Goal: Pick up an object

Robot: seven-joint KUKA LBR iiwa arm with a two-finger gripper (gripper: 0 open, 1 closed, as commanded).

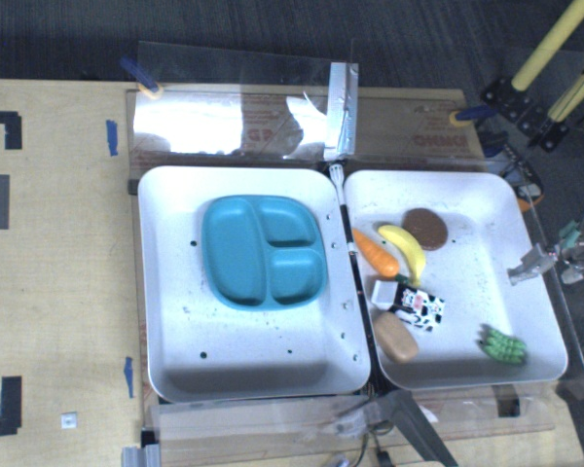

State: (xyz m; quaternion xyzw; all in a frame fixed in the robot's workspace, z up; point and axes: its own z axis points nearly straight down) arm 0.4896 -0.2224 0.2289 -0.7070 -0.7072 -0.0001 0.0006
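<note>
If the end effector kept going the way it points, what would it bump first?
Probably the black-and-white spotted toy. The end effector at the edge of the right bin seems to point left across bare floor, but its height is unclear, so it might pass above.

Two bins side by side, their inner rims touching.

We find a divided tray (265, 251) in the left bin (170, 358). In the right bin (467, 188), a banana (405, 247) touches a carrot (377, 253), a round disc (425, 228) behind them; nearer us lie a patterned toy (418, 307), perhaps a potato (397, 339), and, at right, a knobbly vegetable (503, 345).
</note>
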